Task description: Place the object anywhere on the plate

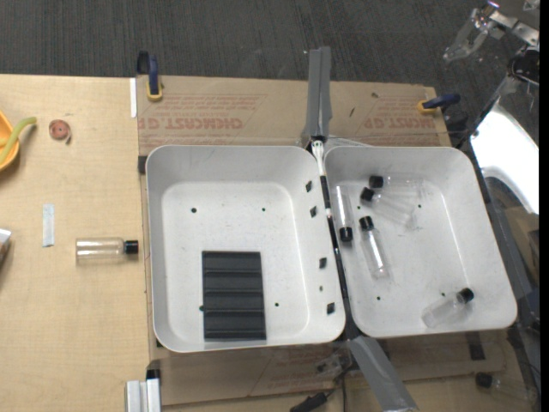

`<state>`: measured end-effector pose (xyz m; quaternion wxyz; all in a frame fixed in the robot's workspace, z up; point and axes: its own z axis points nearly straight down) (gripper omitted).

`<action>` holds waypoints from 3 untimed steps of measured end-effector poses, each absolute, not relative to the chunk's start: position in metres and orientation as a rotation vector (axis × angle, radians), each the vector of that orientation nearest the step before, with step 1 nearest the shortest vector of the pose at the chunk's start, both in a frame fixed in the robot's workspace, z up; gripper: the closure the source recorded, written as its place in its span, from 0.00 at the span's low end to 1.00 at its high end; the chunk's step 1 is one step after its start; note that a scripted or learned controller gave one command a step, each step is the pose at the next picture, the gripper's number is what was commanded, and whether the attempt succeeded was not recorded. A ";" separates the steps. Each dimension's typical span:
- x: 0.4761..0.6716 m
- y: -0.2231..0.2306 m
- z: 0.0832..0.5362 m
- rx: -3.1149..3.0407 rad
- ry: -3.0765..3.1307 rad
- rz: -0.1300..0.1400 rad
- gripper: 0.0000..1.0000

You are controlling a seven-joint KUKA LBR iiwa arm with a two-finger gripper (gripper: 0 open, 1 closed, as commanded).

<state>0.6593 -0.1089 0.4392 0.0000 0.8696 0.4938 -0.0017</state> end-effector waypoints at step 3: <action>0.630 -0.213 0.440 2.892 1.232 -0.008 0.00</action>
